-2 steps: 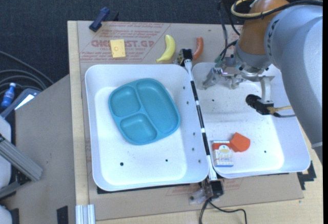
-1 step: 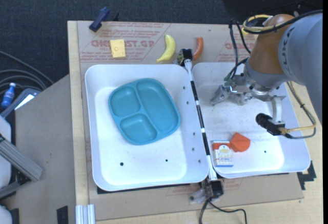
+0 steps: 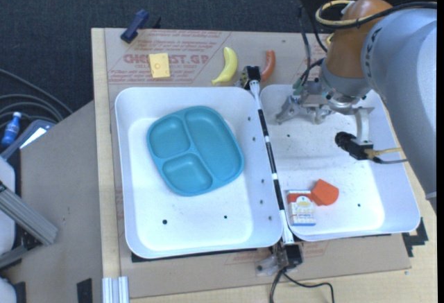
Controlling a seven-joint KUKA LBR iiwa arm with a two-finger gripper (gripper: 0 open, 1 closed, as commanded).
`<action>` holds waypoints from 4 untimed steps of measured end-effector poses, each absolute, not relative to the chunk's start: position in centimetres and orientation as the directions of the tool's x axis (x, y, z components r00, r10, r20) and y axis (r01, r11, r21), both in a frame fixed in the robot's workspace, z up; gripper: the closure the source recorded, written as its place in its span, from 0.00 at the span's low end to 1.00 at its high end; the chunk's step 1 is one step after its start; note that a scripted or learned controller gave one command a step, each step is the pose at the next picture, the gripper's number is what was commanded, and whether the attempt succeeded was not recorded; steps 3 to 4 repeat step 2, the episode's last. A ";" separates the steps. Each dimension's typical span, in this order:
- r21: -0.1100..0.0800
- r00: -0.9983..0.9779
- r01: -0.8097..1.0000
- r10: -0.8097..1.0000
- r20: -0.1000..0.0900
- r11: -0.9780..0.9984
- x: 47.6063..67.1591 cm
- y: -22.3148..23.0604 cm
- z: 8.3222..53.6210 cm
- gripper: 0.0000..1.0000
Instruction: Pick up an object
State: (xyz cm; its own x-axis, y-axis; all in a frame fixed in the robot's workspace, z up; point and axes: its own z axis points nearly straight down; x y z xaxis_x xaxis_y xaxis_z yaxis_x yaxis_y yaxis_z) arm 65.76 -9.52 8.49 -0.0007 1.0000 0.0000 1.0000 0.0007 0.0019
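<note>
Nearest to us, in the near corner of the right bin [image 3: 361, 222] on the side toward the divider, a small white and orange carton [image 3: 302, 209] is lying flat. Just beyond it, and touching it or nearly so (we are not able to tell which), an orange piece [image 3: 325, 192] is resting on the bin floor. Both are sitting well apart from the end effector [image 3: 303, 116], which is hanging over the far part of the same bin, with a bare stretch of white floor running between it and them.

We are seeing the end effector from above and at a slant, and we cannot tell how far open it is. Nothing is showing in its grasp, and whether it is touching the bin floor is not clear. The grey arm [image 3: 406, 66], with its orange band [image 3: 354, 35], is reaching in from the right.

Across the divider, the left bin [image 3: 142, 215] is holding a blue plate [image 3: 195, 150] with three compartments, lying flat near the middle of the bin and turned a little askew to its walls.

Beyond the bins, on the far strip of the surface [image 3: 105, 177], a yellow banana [image 3: 225, 66] is lying just past the left bin's far corner, with a slim orange-red item [image 3: 268, 64] a little to its right. Farther left, a small yellow square block [image 3: 159, 66] is sitting on the printed cardboard, and a dark blue object [image 3: 134, 26] is lying at the surface's far edge.
</note>
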 end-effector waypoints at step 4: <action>-0.002 0.001 1.000 1.000 0.001 -0.001 60.1 -10.0 8.4 0.00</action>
